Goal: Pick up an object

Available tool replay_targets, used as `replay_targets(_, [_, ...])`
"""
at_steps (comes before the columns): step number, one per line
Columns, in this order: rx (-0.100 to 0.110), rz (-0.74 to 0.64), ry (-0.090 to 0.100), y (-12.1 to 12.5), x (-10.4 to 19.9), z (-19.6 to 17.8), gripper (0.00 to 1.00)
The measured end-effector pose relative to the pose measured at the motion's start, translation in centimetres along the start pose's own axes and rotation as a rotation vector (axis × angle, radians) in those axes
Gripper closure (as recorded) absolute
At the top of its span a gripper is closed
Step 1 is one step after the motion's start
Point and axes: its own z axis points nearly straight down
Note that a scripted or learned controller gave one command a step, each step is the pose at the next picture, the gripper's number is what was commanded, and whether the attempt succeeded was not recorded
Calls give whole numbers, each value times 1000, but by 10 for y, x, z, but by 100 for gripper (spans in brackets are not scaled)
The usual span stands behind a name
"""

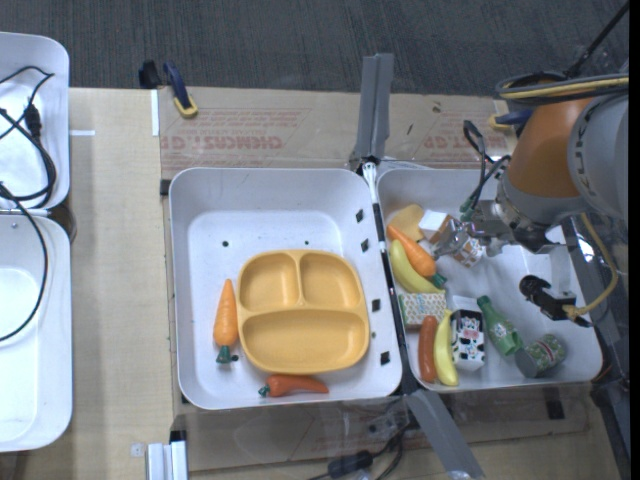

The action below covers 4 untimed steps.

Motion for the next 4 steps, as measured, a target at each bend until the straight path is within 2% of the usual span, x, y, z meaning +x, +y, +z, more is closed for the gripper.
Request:
replay_targets(1, [1,4,0,0,-2,-9,100])
replay_targets(2, [1,4,0,0,-2,-9,0])
replay_targets(3, [2,7,-2,-1,-3,-18,100])
replay_targets(4, [3,186,0,-29,38,-93,100])
